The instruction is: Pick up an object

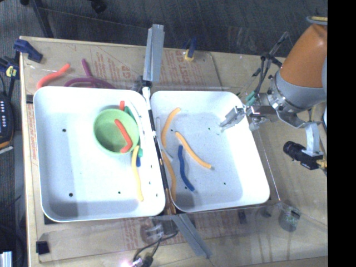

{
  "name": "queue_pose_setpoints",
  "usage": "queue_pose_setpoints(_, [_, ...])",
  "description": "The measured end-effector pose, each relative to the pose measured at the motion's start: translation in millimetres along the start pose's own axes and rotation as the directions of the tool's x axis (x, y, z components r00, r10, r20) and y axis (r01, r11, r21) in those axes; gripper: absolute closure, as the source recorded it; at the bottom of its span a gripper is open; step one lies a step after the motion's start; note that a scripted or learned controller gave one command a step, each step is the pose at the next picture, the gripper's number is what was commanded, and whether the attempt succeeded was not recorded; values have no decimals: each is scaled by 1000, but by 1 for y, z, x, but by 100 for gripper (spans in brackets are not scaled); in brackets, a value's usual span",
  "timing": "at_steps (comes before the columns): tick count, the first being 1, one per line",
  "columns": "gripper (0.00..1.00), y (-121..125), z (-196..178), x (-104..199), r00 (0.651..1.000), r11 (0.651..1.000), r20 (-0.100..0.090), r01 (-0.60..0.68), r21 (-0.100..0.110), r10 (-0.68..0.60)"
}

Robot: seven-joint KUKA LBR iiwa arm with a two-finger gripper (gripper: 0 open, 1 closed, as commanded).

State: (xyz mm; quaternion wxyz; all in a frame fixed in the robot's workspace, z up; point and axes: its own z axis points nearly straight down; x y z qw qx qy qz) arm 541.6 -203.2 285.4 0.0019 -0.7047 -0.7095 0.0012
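Far left on the bench [233, 71], outside the bins: an orange worm [53, 75] and a purple loop [89, 82].

Then the left bin [61, 171]. Inside, toward its right half, a green bowl [114, 132] with a red worm [123, 131] lying in it. Just right of the bowl, a yellow worm [137, 174] running near to far along the bin's right wall, with a small green bit [138, 152] at its far end.

Next the right bin [233, 177]. At its far left, a curved orange strip [168, 124]. Along its left wall, another thin orange strip [171, 177]. In the middle, a blue worm [184, 170], long way running near to far. Beside it, an orange worm [194, 150], slanting from far left down to near right.

Last, at the right bin's far right corner, the gripper [231, 118], pointing left and a bit down. Fingers too small and blurry to say whether apart or together. Nothing seen held.

Closest likely pick: the slanting orange worm, left of the gripper and nearer in the scene, a fair way off. Probably needs a move left and toward the near side, then a turn to close across the worm's thin side.
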Motion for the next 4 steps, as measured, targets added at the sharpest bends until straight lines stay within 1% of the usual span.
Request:
queue_pose_setpoints(1, [0, 12, 143, 17, 973, 973, 0, 233, 1, -233])
queue_pose_setpoints(2, [0, -20, 194, 1, 948, 948, 0, 318, -1, -318])
queue_pose_setpoints(3, [100, -20, 184, 0, 947, 947, 2, 322, -1, -322])
queue_pose_setpoints(4, [100, 3, 65, 16, 998, 998, 2, 57, -4, -57])
